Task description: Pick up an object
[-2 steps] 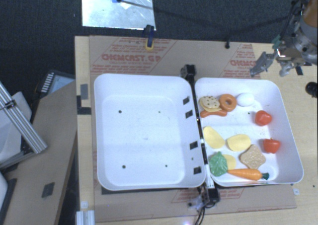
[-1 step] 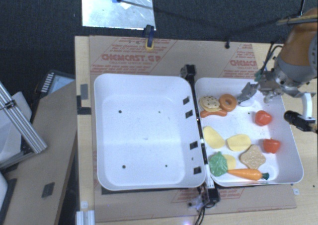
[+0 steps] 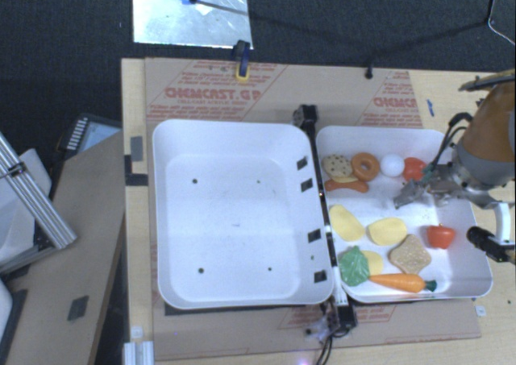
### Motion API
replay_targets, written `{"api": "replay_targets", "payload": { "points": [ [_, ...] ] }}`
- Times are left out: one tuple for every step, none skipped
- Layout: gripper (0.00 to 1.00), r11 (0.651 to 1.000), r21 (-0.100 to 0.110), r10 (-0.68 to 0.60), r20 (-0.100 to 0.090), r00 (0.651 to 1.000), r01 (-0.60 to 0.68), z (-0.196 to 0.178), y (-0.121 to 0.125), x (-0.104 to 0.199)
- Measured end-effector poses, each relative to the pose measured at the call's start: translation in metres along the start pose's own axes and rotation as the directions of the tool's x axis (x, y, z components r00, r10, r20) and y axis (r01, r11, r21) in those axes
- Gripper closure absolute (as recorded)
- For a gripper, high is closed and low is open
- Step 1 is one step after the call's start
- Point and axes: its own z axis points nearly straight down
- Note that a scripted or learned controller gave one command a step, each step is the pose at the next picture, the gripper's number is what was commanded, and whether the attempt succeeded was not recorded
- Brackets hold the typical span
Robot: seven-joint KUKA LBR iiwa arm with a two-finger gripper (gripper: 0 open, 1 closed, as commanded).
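Gripper point(image 3: 409, 194) low in right bin point(image 3: 459, 142), mid-right of frame, just under white ball point(image 3: 392, 165) and red piece point(image 3: 414, 167). Finger state unclear at this res, can't tell, prob nothing held. Yellow pieces point(image 3: 387, 231), bread slice point(image 3: 410, 256), carrot point(image 3: 397, 281) lower down. Pick not done yet; grasp and lift left

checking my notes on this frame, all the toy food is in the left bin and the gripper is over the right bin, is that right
Not quite. The toy food, such as the carrot, the doughnut and the white egg, lies in the right bin, not the left bin. The gripper is over the right bin, as you said. The camera view shows it.
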Motion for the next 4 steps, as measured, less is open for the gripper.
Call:
{"api": "replay_targets", "payload": {
  "points": [
    [0.00,1.000,0.020,-0.016,-0.002,1.000,0.016,0.011,0.084,0.002],
    [1.00,1.000,0.026,-0.013,-0.004,1.000,0.013,0.001,0.080,0.000],
    [1.00,1.000,-0.005,-0.012,0.000,1.000,0.012,-0.052,0.096,0.091],
    [0.00,1.000,-0.008,-0.008,0.001,1.000,0.008,-0.050,0.097,0.088]
  ]
}}
